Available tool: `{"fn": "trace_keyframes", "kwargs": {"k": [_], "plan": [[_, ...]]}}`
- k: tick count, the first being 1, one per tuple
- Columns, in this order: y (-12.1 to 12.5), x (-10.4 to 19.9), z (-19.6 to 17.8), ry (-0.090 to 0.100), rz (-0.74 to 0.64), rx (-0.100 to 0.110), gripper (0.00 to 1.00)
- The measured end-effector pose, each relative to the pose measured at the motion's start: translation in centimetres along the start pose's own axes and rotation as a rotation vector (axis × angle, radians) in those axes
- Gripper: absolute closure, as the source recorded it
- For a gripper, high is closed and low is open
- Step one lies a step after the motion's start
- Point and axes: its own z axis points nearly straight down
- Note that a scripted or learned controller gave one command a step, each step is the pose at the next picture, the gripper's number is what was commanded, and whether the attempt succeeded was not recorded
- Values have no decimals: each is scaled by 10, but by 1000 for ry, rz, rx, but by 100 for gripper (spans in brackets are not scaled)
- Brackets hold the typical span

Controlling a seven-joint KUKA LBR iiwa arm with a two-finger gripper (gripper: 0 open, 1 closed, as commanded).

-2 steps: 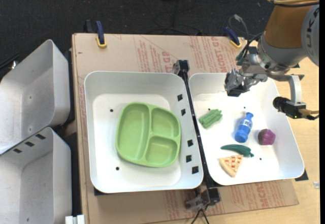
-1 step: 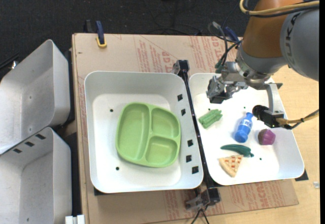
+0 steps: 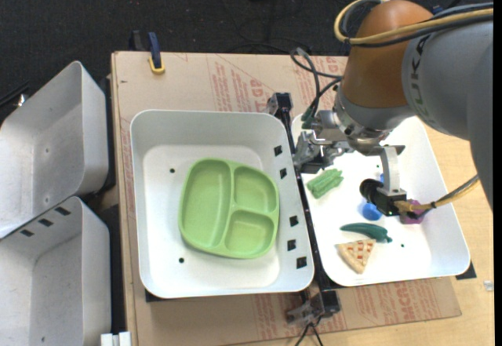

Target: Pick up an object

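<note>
My gripper (image 3: 314,150) hangs over the left part of the right bin (image 3: 439,172), close to the wall between the two bins. Just below it a light green ridged piece (image 3: 325,182) lies on the bin floor, and I see nothing held. Further toward the front of this bin lie a small blue object (image 3: 369,212), a dark green pod (image 3: 367,232) and a toy pizza slice (image 3: 355,255). A small purple piece (image 3: 413,216) lies to the right of the blue one.
The left bin (image 3: 149,180) holds a light green divided plate (image 3: 230,209). Two more white bins (image 3: 47,148) stand off the bench at the far left. The arm's orange band and grey body cover the back of the right bin.
</note>
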Motion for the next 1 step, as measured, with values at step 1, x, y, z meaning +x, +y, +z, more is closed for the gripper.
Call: {"fn": "trace_keyframes", "kwargs": {"k": [1], "plan": [[-16, 50, -12, 0, -1, -2, 100]]}}
